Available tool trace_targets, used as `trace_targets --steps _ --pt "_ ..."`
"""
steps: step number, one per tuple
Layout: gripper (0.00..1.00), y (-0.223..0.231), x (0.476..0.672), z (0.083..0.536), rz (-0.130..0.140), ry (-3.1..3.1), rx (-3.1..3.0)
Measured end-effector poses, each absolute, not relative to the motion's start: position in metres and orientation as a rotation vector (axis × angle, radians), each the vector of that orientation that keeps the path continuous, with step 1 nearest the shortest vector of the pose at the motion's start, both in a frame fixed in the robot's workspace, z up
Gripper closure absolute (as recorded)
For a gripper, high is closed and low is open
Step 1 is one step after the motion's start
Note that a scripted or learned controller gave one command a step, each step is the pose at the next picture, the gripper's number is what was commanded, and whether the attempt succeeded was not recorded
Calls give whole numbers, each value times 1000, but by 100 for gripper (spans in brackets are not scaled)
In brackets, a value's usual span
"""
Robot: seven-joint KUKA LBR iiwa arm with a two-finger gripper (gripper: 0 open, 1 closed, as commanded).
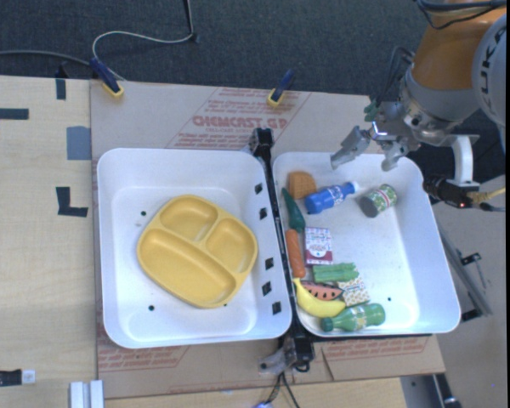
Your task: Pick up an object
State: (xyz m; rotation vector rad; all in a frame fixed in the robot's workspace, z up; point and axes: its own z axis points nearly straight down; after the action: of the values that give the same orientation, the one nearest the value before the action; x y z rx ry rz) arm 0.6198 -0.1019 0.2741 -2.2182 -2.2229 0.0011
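My gripper hangs above the far edge of the right bin, open, with its two grey fingers spread and nothing between them. Just below it lie a blue bottle and a small grey-green can. An orange-brown bun sits at the bin's far left corner. Along the bin's left side lie a dark green vegetable, a carrot, a small patterned box, a green block, a banana and a green bottle.
The left bin holds a yellow divided plate. Black clips join the two bins along the middle. Yellow-blue clamps pin the cardboard at the back. A cable runs across the dark floor behind.
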Motion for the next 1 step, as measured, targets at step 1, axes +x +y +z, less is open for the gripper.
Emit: trace_targets --steps 1 --pt "0 -111 656 168 5 -2221 -2218"
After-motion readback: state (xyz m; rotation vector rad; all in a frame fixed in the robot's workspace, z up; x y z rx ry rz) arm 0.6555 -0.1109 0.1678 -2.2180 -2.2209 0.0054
